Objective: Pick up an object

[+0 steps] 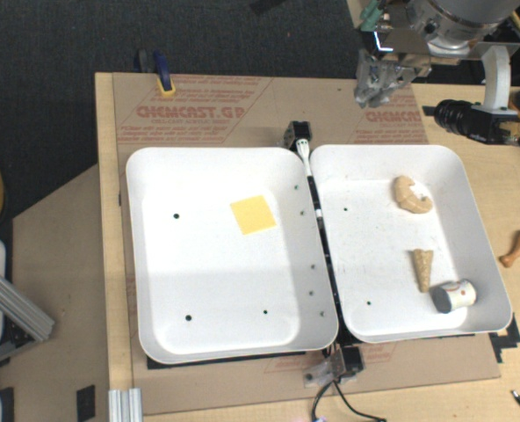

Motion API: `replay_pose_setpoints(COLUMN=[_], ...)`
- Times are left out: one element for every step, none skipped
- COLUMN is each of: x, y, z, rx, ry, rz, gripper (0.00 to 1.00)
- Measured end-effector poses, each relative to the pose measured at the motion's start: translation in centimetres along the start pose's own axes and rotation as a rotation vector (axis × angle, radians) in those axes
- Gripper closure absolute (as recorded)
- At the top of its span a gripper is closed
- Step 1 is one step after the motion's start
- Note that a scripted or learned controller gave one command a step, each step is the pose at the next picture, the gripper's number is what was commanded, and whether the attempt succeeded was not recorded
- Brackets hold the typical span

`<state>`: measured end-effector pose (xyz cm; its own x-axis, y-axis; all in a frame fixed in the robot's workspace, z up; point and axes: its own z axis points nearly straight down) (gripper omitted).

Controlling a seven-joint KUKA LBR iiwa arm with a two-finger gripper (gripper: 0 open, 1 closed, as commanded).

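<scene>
The left bin [146, 262] lies well to the left of the jaws and below them in the view, its rim running along the brown bench [111, 192]. On its floor sits a single yellow square [253, 214], flat, roughly central, with wide bare floor on every side and no wall close to it. A blue-and-yellow clamp [163, 73] grips the bench's far edge, well left of the jaws and about level with them.

Between the bins, a black clip [297, 134] stands at the far end of the seam where the two rims touch, below and to the left of the jaws.

The jaws [381, 90] hang above bare bench beyond the far rim of the right bin [357, 236], over none of the objects. Whether they are open or closed cannot be told from this angle; nothing shows between them.

In the right bin, below and slightly right of the jaws, a tan lump [412, 194] lies in the far half, away from the walls. Farther down, a tan cone [422, 268] lies apart from it. Just beside the cone's lower end, a white and grey cylinder [453, 296] rests near the bin's near right corner, with little room between it and the rim.
</scene>
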<state>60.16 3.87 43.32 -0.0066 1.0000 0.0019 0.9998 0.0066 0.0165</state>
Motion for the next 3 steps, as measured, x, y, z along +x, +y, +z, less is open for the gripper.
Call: replay_pose_setpoints(x=[1.4, 7.8, 16.0], y=[0.7, 4.4, 3.2], z=[11.6, -1.3, 7.9], rx=[0.027, -0.002, 0.025], ry=[-0.002, 0.002, -0.002], rz=[0.005, -0.001, -0.001], gripper=[1.0, 1.0, 1.0])
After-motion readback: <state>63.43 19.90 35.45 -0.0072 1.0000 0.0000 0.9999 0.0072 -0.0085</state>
